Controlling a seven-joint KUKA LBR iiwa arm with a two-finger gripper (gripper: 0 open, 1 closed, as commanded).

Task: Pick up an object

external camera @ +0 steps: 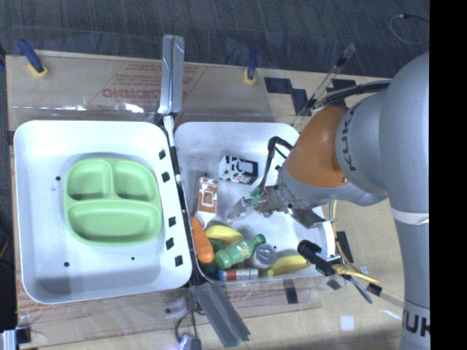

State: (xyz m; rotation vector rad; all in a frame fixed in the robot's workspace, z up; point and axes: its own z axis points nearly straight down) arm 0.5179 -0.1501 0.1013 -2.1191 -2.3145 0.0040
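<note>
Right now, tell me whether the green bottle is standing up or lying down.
Lying down. The green bottle rests on its side in the right bin, its cap end pointing right, between a banana and a carrot.

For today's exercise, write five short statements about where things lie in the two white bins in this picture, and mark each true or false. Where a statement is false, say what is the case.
1. The green divided tray lies in the left bin. True.
2. The carrot lies in the left bin beside the tray. False: it lies in the right bin, along its left wall.
3. The two bananas lie touching each other. False: one banana lies next to the carrot, the other banana lies apart, nearer the bin's right corner.
4. The green bottle lies on its side between the bananas. True.
5. The arm reaches over the left bin. False: it is over the right bin.
</note>
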